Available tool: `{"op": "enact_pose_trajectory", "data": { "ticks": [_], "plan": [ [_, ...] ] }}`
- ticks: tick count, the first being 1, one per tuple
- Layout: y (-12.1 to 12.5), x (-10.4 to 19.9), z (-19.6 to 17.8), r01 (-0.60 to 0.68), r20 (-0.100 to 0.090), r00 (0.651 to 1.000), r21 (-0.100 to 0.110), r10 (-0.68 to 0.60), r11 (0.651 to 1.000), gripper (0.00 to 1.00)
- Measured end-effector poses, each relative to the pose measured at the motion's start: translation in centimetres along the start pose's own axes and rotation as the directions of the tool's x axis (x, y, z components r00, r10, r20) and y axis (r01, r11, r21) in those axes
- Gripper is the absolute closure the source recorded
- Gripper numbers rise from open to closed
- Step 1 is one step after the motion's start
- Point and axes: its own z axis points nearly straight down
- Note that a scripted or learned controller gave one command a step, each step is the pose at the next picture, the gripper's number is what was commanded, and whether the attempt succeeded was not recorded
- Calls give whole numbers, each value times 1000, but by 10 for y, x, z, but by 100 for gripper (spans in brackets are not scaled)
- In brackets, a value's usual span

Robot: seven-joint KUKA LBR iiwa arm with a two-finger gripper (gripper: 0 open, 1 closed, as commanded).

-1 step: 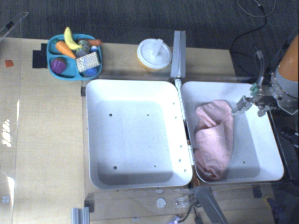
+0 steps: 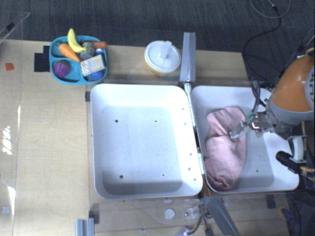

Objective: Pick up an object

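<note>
- Pink cloth (image 2: 225,149): lying bunched in the right bin (image 2: 275,178), lower right of the frame, hugging that bin's left wall; long axis running top to bottom of the picture.
- Gripper (image 2: 242,130): reaching in from the right edge; tips sitting at the cloth's upper right margin, seemingly touching the fabric; how far it is opening, and whether it is pinching any cloth, cannot be told here.
- Key relation: the cloth's bulk is lying left of and below the tips.
- Left bin (image 2: 142,141): occupying frame centre.
</note>
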Motion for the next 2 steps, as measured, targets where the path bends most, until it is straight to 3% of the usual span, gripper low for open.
{"op": "enact_pose_trajectory", "data": {
  "ticks": [1, 2],
  "plan": [
    [9, 39, 26, 288, 4, 958, -10, -288, 958, 0],
    [22, 29, 26, 416, 6, 910, -10, -416, 909, 0]
  ]
}}
